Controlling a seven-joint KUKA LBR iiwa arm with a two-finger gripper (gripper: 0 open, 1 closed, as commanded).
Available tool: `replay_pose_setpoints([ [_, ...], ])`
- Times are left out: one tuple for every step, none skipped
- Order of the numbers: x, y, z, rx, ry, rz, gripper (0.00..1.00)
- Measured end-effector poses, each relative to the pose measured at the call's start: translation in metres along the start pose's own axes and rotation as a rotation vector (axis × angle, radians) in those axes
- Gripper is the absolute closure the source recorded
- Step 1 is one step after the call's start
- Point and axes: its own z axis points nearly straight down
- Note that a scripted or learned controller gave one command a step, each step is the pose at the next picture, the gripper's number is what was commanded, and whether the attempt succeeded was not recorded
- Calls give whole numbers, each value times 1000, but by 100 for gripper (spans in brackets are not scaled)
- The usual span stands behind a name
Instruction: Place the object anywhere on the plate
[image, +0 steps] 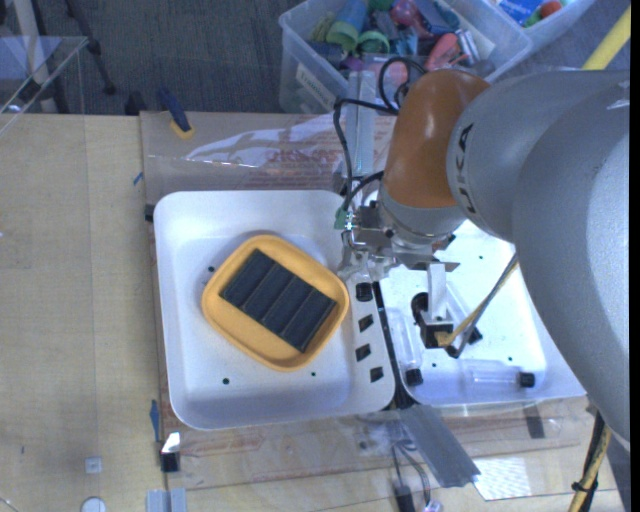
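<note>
Gripper (378, 262) position: over the shared rim between the two bins, toward the rear, hanging from the arm (540, 150) that enters from the right. Gripper state: cannot be told, as the wrist housing and orange band (425, 130) cover it from above.

Left bin (178, 330): contains the plate (222, 300), which is yellow and squarish with rounded corners. It lies flat near the bin's centre, turned at an angle to the walls. A dark ridged slab (280, 295) covers the plate's middle, inside the yellow border. Whether the slab is a loose thing or part of the plate cannot be told.

Right bin (500, 320): largely covered by the arm. A clear tube (485, 378) with a black end (525, 380) lies flat near the front wall, well apart from the plate and clear of the gripper.

Shared rim: carries a row of small black squares (364, 323).

Behind the bins: a clear tub (300, 60) of coloured items
</note>
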Motion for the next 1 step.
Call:
replay_pose_setpoints([
  [0, 0, 0, 0, 0, 0, 0],
])
